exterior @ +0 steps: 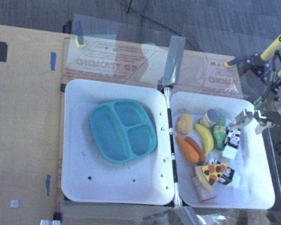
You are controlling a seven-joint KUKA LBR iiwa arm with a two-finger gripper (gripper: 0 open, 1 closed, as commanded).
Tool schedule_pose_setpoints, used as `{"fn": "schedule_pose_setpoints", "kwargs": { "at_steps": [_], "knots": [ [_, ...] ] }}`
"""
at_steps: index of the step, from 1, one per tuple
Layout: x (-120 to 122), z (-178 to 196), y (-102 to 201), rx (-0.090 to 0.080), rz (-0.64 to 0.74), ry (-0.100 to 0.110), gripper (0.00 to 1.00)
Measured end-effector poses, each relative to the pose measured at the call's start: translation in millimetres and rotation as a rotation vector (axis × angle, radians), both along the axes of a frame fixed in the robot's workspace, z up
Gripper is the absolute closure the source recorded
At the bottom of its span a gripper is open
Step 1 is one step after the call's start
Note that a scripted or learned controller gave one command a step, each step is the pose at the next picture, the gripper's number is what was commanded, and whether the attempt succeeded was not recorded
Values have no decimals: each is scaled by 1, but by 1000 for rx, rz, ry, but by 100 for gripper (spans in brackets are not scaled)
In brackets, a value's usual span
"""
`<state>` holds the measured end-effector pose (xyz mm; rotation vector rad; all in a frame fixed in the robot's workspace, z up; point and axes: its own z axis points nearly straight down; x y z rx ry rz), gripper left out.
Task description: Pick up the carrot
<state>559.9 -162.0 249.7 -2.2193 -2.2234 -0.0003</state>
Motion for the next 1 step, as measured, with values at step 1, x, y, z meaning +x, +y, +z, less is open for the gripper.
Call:
{"fn": "schedule_pose_setpoints", "kwargs": {
  "at_steps": [1],
  "knots": [
    [10, -113, 49, 1, -304, 4, 0]
  ]
}}
